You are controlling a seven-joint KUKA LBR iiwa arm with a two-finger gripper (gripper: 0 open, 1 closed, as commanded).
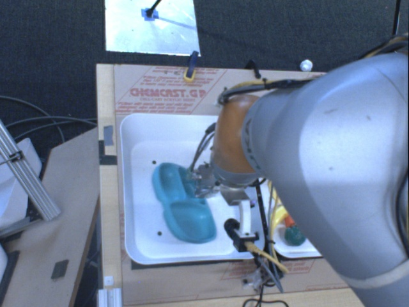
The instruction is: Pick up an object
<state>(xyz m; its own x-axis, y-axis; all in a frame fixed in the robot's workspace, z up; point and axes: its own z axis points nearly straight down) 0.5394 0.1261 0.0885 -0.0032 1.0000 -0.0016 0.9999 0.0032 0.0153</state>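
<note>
1. The two-finger metal claw (199, 183) sits low in the left-hand shallow white plastic bin (144, 146), right at the edge of a teal, peanut-shaped soft plastic object (182, 203). Whether the claw is spread or closed, and whether it has anything in it, I cannot tell — the wrist hides it.

2. The teal object lies flat on the bin floor, its long axis running from upper left to lower right; its upper lobe touches, or nearly touches, the claw.

3. Above the claw rise the orange band (231, 139) and the bulky grey arm (332, 171), which covers most of the right-hand bin (300, 253). There a small dark-green rounded item (294, 236) and something yellow (278, 216) peek out.

4. Progress, as I judge it — the approach looks done and the claw is at the object, but nothing is lifted yet. A secure grip and the raise remain.
</note>
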